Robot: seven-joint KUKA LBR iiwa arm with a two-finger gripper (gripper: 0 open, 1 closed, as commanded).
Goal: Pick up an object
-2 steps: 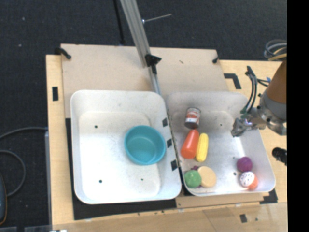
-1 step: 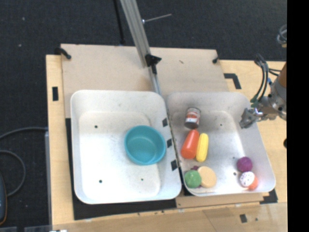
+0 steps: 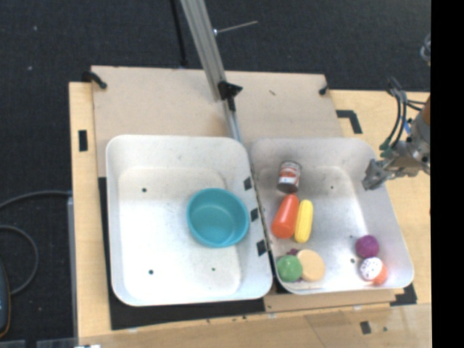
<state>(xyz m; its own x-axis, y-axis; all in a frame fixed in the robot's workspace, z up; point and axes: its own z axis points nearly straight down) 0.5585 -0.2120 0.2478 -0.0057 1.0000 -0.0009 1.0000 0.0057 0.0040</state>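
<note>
Claw (image 3: 375,174) at right bin (image 3: 341,154) rim (far edge), opening unclear, nothing visibly held

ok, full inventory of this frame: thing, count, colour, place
bins: 2, white, side by side on the bench
bowl: 1, teal, left bin, right of centre
can: 1, silver with a red label, right bin, top
orange piece: 1, orange, right bin, touching the yellow piece
yellow piece: 1, yellow, right of the orange
green ball: 1, green, near-left corner
cream disc: 1, cream, beside the green ball
purple ball: 1, purple, near-right
speckled ball: 1, white and orange, near-right corner
end effector: 1, grey, over the right bin's right rim
</note>
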